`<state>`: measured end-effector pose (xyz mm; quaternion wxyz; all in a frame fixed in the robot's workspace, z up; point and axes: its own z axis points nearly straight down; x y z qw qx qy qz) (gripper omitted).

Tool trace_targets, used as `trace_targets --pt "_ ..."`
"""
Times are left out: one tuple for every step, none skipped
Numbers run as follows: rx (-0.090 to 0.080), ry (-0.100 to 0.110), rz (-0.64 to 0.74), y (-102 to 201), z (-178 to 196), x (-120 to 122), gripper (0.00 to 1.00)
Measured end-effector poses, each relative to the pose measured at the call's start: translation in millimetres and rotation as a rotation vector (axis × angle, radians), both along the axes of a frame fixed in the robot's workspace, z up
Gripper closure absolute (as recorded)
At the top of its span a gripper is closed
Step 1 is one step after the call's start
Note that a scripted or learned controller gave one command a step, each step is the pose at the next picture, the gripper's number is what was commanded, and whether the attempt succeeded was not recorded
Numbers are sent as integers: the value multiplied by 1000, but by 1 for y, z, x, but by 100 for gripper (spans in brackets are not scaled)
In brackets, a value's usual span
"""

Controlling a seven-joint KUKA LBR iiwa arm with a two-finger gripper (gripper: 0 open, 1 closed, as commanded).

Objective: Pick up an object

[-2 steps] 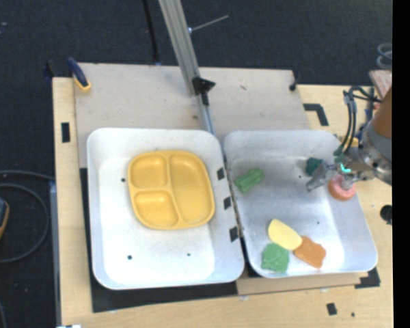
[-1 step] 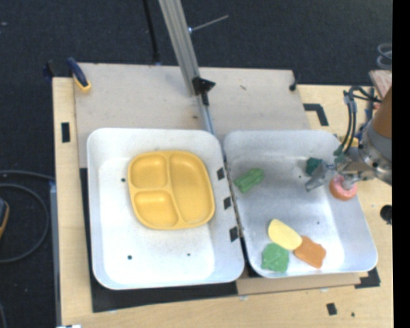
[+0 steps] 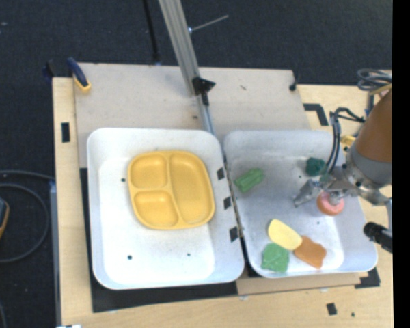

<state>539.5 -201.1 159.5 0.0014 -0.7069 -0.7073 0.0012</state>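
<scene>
Jaws (image 3: 321, 191) spread, low in right bin (image 3: 273, 149); pink object (image 3: 331, 204) just beside, ungripped.

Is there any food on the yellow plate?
No, it is empty. All three sections of the yellow plate show bare yellow. The toy pieces lie in the right bin instead, like the green piece.

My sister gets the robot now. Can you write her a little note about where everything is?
Gripper: low inside the right bin, next to a pink round thing; nothing seen between its fingers.
Right bin also has a light green piece, a dark green piece near the arm, and a yellow piece, green lump and orange piece along the front.
Left bin: a yellow divided tray.
Done: nothing picked up yet.
Left: grab one object and lift it.
</scene>
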Motion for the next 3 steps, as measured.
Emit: trace_targets --pt "-3 -8 0 -1 -50 2 0" --pt "-9 -17 -4 -4 -35 3 100" --pt "-4 -11 0 -13 27 6 100"
